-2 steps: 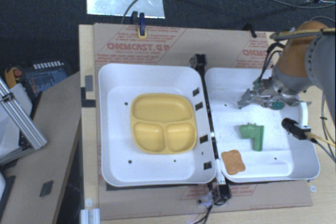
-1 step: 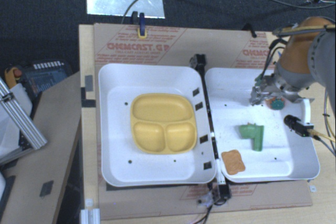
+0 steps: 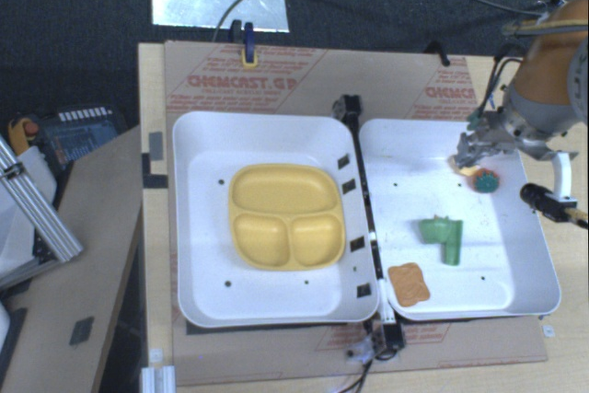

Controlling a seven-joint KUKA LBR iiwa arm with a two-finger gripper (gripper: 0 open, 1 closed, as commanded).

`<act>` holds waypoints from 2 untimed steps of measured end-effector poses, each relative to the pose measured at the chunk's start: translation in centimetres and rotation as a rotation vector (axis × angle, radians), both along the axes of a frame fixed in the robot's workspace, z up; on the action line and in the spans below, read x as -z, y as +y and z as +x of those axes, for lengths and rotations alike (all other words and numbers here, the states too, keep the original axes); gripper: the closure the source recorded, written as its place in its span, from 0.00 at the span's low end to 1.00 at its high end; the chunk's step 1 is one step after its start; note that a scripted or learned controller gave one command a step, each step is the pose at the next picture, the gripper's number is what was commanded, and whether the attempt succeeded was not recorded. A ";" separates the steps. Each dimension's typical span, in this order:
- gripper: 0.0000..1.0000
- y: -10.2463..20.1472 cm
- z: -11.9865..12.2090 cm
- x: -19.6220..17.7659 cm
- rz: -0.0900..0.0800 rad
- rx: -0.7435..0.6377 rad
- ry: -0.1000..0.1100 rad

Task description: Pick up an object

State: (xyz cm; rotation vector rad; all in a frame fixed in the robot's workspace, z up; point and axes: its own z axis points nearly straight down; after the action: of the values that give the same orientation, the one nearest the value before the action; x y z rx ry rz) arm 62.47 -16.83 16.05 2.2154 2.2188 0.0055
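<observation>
My gripper (image 3: 467,157) is low in the right bin (image 3: 525,294), near its far right side. Its tip is down at a small yellow-orange piece (image 3: 467,168) on the bin floor. Right beside that lies a small teal round object (image 3: 486,182). A green L-shaped piece (image 3: 443,236) lies in the middle of the same bin. An orange waffle-like piece (image 3: 409,283) lies near the bin's front left corner. The arm's orange band (image 3: 552,64) rises above the gripper at the right edge.
The left bin (image 3: 198,161) holds a yellow three-compartment plate (image 3: 281,214). A black divider strip (image 3: 361,207) runs between the bins. A black part (image 3: 545,201) sticks out over the right bin's right rim. Cables arch over the back of the bench.
</observation>
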 end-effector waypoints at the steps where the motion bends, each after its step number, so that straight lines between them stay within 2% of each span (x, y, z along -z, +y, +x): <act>1: 1.00 0.0 0.2 -5.5 0.000 -0.002 -0.001; 2: 1.00 5.6 1.6 -5.4 0.003 -0.008 0.003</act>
State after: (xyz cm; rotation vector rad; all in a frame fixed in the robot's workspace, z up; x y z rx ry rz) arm 64.06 -11.28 21.46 2.2091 2.2310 0.0062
